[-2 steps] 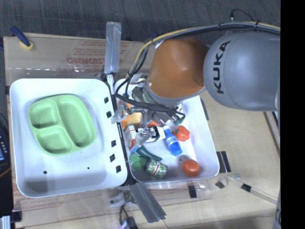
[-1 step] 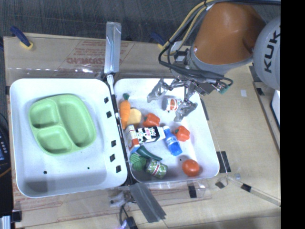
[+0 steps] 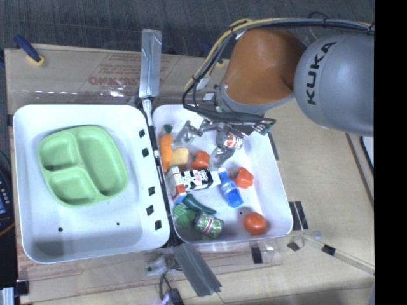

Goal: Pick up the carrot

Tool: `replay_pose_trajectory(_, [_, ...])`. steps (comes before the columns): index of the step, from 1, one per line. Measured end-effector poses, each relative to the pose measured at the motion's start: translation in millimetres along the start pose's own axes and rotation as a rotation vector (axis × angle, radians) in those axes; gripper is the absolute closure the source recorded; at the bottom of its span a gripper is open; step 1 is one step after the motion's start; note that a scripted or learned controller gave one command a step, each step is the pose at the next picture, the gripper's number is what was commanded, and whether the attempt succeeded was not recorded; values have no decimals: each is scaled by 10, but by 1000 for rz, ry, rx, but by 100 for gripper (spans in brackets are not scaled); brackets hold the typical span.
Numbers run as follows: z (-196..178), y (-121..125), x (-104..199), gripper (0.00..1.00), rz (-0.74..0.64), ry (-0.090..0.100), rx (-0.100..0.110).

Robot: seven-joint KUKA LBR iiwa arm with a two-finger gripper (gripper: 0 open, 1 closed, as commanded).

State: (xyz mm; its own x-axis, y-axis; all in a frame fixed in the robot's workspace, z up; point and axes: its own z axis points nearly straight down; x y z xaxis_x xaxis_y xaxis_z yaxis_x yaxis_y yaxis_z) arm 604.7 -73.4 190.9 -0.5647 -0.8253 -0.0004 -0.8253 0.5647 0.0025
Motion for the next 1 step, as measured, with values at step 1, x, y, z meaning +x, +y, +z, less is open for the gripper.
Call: replay_pose_trajectory(1, [-9, -7, 4, 0, 1, 0, 2])
